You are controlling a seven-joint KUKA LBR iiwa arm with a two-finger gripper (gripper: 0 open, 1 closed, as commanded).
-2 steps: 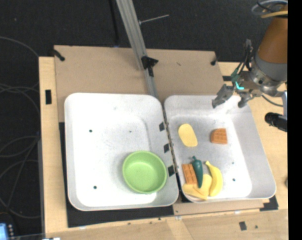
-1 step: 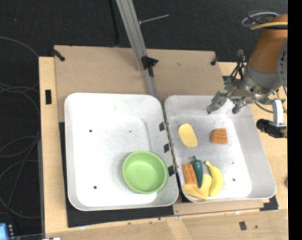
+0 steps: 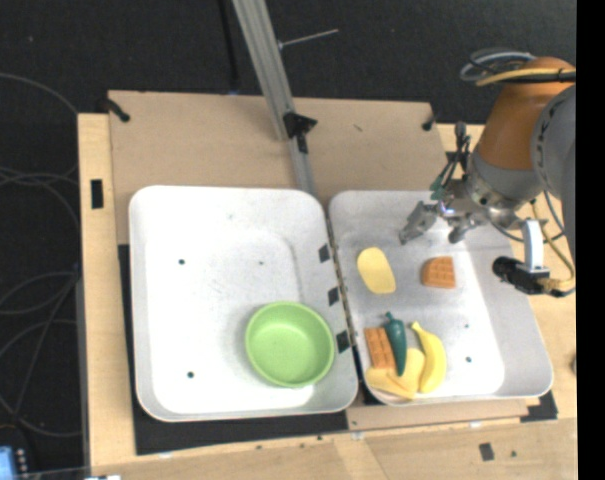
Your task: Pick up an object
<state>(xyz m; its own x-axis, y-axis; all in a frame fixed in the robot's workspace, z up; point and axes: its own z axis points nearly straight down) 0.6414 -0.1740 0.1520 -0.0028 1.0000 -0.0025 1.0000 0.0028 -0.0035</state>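
Note:
My gripper (image 3: 438, 227) hangs over the back of the right bin (image 3: 482, 368), its two grey fingers spread open with nothing between them. Just in front of it lie an orange waffle-like square (image 3: 439, 273) and a pale yellow oval piece (image 3: 376, 270). Nearer the bin's front edge sit a banana (image 3: 431, 356), a green pepper (image 3: 396, 340), a small orange-brown block (image 3: 379, 345) and a yellow wedge (image 3: 390, 384), all bunched together. A green bowl (image 3: 289, 343) rests in the left bin (image 3: 182, 268) at its front right corner.
A slanted metal pole (image 3: 267, 68) rises from behind the bins' shared edge. A black fitting (image 3: 517, 273) sticks out beside the arm at the right bin's far side. Cables lie on the dark floor at left.

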